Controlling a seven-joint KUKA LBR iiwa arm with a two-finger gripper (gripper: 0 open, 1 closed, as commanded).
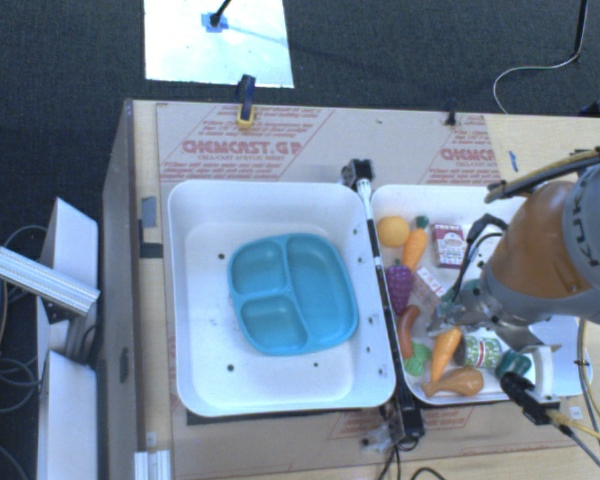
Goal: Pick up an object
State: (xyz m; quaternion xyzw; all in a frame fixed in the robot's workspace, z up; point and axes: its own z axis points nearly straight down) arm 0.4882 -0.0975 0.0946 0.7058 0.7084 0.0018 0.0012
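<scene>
Squash (456,382) lay at bin's (392,204) six o'clock; my gripper (458,311) hovered above carrot (444,352), grip state unclear.

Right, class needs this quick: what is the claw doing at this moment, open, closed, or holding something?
Claw: cannot be told; it sits low in the right shallow white plastic bin, over the toy food, beside the orange plastic toy carrot.

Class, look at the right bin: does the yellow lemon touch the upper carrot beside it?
Touching. In the camera view the lemon and the upper carrot meet with no white bin floor visible between them, the carrot's top leaning against the lemon's right side.
</scene>
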